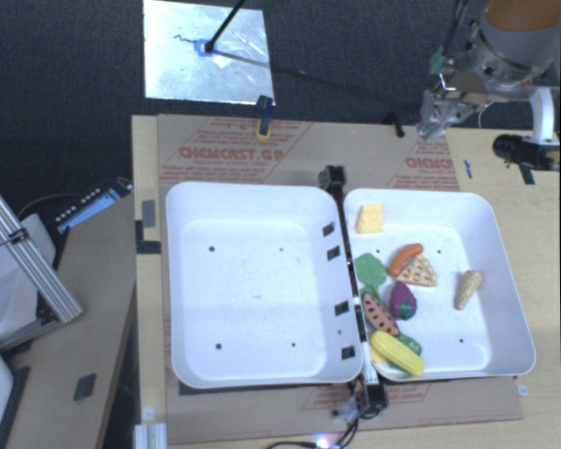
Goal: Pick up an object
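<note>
The right-hand bin (504, 263) holds all the toy food, clustered toward its inner wall. The tool (436, 112) hangs above the surface beyond the bin's far edge, so every piece lies nearer the camera than it; whether it is wide or narrow, I cannot tell. The cheese block (370, 218) lies closest, the corn cob (396, 352) farthest

We find arm (513, 35) at upper right corner of view, entering from right. We see grey wrist body with orange band (523, 10) at very top, cut by frame edge. Below band, wrist narrows to metal fittings with cables alongside. Gripper (434, 118) hangs at lower left end of wrist, pointing down and slightly left. We note it held high, touching nothing. We cannot judge gripper state from this angle.
</note>
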Available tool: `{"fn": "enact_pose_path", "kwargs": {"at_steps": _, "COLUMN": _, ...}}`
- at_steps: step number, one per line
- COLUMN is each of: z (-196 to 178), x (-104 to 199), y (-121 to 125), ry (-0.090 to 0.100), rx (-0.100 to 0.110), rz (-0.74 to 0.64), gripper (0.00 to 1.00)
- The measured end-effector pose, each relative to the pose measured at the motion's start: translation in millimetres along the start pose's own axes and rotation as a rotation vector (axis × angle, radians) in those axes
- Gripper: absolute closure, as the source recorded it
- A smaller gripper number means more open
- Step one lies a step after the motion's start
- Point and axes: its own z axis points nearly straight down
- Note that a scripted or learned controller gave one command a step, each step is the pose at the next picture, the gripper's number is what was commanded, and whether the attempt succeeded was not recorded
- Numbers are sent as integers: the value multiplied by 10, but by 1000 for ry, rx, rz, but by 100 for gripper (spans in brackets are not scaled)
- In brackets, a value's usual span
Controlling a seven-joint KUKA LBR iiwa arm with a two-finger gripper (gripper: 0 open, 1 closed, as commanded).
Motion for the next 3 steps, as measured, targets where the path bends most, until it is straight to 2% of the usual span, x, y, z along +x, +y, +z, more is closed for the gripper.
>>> {"fn": "enact_pose_path", "kwargs": {"at_steps": 3, "z": -625, "x": 1021, "y": 6, "ry": 0, "rx": 1, "rz": 0, "gripper": 100}}
